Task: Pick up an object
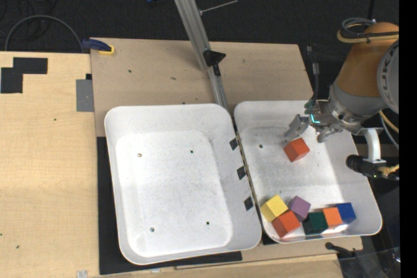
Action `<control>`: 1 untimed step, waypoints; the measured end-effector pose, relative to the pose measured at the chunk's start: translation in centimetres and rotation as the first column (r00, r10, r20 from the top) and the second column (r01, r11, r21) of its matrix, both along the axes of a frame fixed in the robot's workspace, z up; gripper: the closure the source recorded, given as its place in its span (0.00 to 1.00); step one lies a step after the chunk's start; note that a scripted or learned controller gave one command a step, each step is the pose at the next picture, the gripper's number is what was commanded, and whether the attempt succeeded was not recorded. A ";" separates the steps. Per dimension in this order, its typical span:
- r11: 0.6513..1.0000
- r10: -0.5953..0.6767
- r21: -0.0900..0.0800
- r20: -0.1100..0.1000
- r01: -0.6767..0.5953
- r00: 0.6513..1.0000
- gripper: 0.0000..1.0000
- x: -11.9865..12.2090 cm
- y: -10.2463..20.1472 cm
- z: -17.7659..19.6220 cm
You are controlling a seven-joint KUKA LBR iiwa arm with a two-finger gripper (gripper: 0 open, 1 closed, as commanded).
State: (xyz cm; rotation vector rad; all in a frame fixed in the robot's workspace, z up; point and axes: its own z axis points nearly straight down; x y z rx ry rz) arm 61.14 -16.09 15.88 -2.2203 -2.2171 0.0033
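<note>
Gripper (309, 131) fingers spread open over right bin (365, 205); red-orange cube (296, 150) just below fingertips, not gripped

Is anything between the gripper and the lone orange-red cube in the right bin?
Nothing visible. The gripper hangs just above and beside the orange-red cube, with bare bin floor around it. The other cubes are clustered at the right bin's near edge, well apart.

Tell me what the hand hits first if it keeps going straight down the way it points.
Probably the orange-red cube, which lies just below and left of the hand in the right bin. Depth is unclear, so it may meet the bin floor beside it.
</note>
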 end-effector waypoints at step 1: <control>1.000 0.000 0.000 0.000 0.000 1.000 0.00 0.0 0.0 0.0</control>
